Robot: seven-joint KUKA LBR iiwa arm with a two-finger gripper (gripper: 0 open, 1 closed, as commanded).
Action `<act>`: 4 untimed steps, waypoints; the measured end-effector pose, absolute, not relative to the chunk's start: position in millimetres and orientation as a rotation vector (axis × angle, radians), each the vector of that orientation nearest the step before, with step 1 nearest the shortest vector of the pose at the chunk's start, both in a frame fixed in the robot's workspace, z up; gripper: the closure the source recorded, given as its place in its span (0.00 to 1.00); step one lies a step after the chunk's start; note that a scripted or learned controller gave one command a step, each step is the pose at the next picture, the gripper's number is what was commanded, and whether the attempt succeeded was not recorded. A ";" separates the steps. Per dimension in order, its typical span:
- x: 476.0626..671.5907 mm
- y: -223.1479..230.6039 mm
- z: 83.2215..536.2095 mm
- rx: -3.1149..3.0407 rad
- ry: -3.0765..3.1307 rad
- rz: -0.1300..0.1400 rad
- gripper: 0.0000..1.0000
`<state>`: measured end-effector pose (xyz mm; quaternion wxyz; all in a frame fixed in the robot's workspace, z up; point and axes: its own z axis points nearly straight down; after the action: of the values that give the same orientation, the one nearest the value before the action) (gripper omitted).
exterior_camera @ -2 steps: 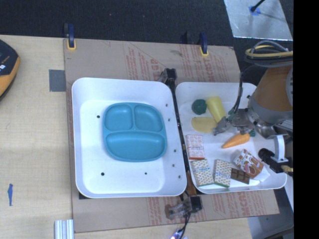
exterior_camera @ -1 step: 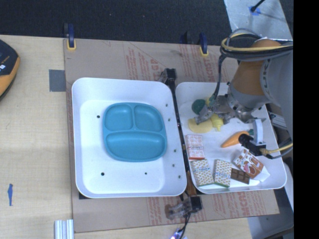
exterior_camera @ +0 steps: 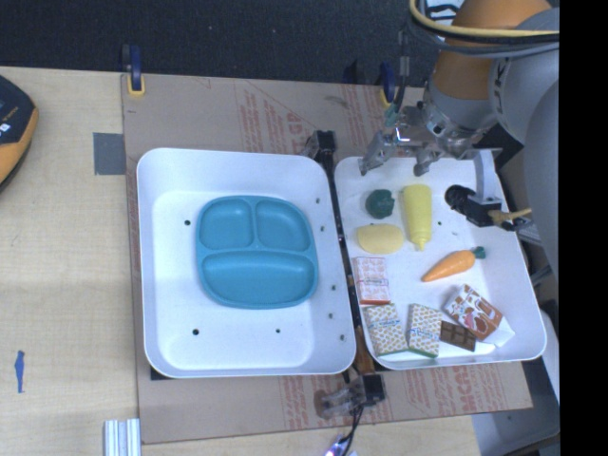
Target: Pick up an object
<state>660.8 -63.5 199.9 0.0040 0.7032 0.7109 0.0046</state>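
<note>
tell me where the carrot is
The carrot lies in the right bin, toward its right side, right of the yellow bottle and above the snack packets.

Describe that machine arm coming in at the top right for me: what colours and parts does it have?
The grey robot arm has a rounded orange band above its wrist, ringed by a loop of yellow and black cables. At its tip sits a metallic two-finger gripper with slim silvery fingers.

A divided plate (exterior_camera: 255, 252) lies in the left bin (exterior_camera: 161, 331) (alone), the carrot (exterior_camera: 446, 266) in the right bin (exterior_camera: 528, 340).
</note>
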 end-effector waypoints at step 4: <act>656.1 -94.4 91.9 2.218 2.230 -0.006 0.00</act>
<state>656.1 -94.4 91.9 -0.0017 0.7052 0.7090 -0.0018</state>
